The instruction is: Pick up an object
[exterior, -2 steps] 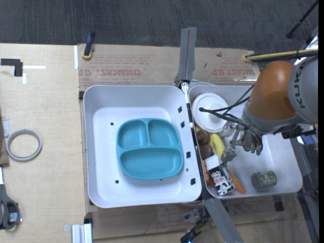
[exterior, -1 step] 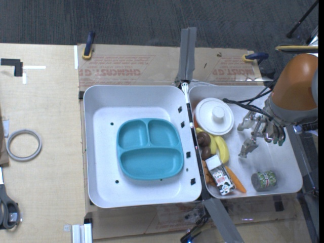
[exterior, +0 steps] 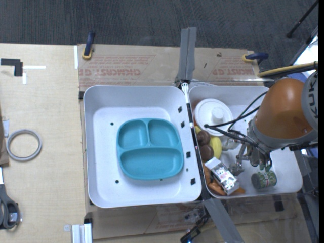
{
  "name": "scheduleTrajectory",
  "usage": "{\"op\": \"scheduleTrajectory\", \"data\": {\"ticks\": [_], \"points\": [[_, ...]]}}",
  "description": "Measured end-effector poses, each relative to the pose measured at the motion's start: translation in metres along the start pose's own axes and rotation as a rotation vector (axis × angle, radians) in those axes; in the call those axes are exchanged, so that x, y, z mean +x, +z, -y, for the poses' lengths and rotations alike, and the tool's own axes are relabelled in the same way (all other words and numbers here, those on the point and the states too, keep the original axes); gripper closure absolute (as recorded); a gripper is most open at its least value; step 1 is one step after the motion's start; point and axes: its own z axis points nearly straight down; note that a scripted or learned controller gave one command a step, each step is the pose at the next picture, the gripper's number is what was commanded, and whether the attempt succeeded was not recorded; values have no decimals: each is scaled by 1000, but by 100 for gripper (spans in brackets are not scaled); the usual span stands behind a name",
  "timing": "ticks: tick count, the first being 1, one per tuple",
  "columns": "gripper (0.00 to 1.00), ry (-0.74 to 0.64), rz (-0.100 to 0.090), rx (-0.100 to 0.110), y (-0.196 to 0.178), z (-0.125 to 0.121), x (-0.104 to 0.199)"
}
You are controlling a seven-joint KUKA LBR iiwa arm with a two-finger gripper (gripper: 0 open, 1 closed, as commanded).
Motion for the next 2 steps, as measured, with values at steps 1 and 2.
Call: {"op": "scheduleTrajectory", "data": {"ticks": [1, 2], "points": [[0, 26, -18, -2, 5, -18, -41], [0, 148, -13, -2, 3, 52, -19]]}}
